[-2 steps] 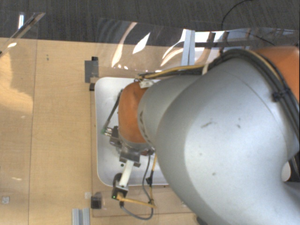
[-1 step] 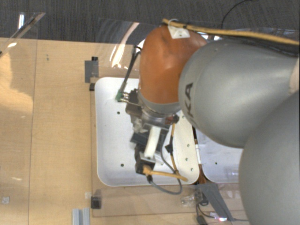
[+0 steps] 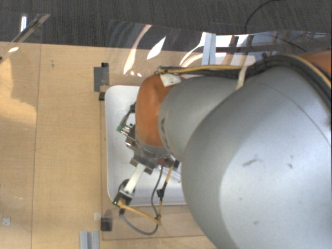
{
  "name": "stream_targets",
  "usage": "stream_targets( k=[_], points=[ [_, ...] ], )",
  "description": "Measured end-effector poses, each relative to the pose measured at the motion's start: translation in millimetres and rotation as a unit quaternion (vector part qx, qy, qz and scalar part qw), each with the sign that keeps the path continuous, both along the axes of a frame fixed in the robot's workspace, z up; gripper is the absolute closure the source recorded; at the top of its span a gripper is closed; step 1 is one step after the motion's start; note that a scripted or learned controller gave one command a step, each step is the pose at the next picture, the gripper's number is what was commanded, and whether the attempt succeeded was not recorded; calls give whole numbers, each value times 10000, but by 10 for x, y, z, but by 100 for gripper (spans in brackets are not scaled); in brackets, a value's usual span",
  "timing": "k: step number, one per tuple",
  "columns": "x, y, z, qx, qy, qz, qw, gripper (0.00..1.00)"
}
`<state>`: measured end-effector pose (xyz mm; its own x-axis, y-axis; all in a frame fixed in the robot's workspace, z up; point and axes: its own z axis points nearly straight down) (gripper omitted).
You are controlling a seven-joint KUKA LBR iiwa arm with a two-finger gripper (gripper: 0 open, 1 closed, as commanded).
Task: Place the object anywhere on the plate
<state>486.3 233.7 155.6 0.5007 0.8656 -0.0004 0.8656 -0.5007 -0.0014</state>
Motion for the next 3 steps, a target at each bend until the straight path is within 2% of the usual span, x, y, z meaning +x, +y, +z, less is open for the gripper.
stream_targets(
  k=[1,2,3],
  points=[
    [28,-929,-606,28,-35,-606,9982,100],
    [17,-1482,293,5,-28,837,9965,100],
    [37,-1021,-460,11,-25,431,9991,100]
  ],
)
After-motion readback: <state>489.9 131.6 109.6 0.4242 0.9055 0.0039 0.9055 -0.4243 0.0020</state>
